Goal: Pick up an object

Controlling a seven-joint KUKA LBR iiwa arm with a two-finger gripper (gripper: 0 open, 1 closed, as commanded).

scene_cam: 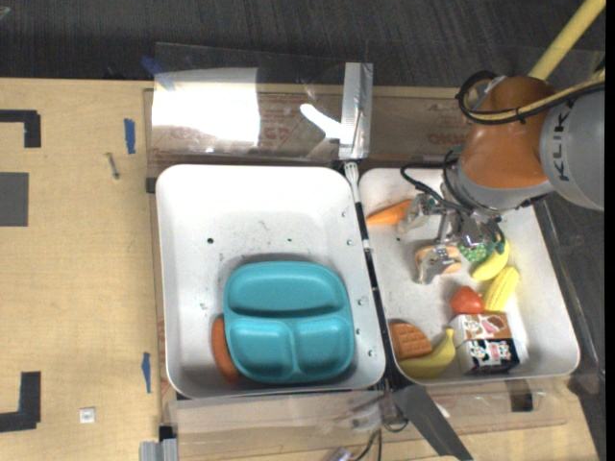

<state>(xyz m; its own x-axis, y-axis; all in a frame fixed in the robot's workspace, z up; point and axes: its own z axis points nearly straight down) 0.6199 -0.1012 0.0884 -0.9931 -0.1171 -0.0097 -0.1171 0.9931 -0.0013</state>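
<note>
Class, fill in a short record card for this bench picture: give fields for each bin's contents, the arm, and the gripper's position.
left bin: teal tray, orange item partly under it
right bin: carrot, banana, waffle, milk carton, corn, tomato
arm: enters from right, over right bin
gripper: low in right bin, between carrot and corn
grasp: cannot tell

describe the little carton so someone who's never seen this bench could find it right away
Look in the right-hand white bin, at its near corner closest to the camera. The carton lies there beside the banana, below a red piece. It is the one boxy item, white with dark print, among rounded toy foods.
</note>
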